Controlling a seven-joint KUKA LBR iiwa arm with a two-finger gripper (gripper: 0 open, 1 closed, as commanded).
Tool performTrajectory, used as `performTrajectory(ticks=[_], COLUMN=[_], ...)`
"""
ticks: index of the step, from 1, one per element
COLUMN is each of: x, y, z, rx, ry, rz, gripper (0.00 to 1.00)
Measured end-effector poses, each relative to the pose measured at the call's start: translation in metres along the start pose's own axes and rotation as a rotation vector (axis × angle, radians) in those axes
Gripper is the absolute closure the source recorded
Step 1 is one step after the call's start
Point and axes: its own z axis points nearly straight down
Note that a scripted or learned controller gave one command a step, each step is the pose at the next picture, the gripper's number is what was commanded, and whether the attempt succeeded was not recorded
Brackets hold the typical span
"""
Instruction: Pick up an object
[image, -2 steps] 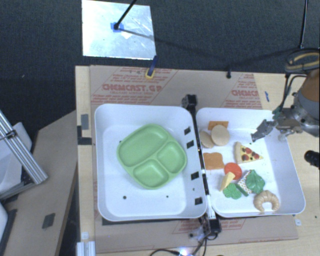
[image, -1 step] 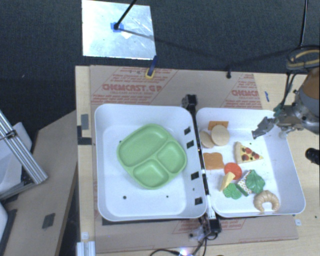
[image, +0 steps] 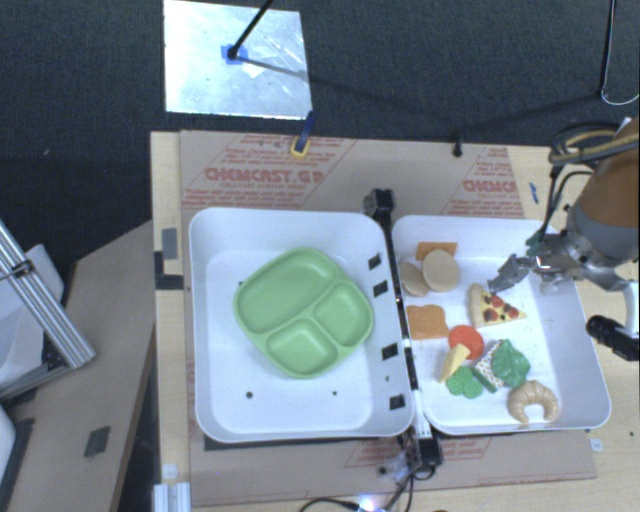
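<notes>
The right bin holds several toy foods: a pizza slice, a round cracker, a toast piece, a red tomato, a yellow cheese wedge, green broccoli and a croissant. My gripper hangs over the right bin's upper right part, just above and right of the pizza slice. Its fingers point left and down, spread a little, with nothing between them.
The left bin holds a green three-compartment plate. A black divider with clips runs between the bins. The arm comes in from the right edge. Cardboard lies under both bins.
</notes>
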Motion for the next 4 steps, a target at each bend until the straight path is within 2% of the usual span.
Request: performTrajectory(ticks=[2,3,4], x=[0.002,0.002,0.005], y=[0.009,0.011,0.008], z=[0.087,0.082,0.048], rx=[0.002,-0.003,0.004], ry=[0.000,0.000,0.002], rz=[0.000,0.000,-0.001], gripper=[0.00,1.00,1.00])
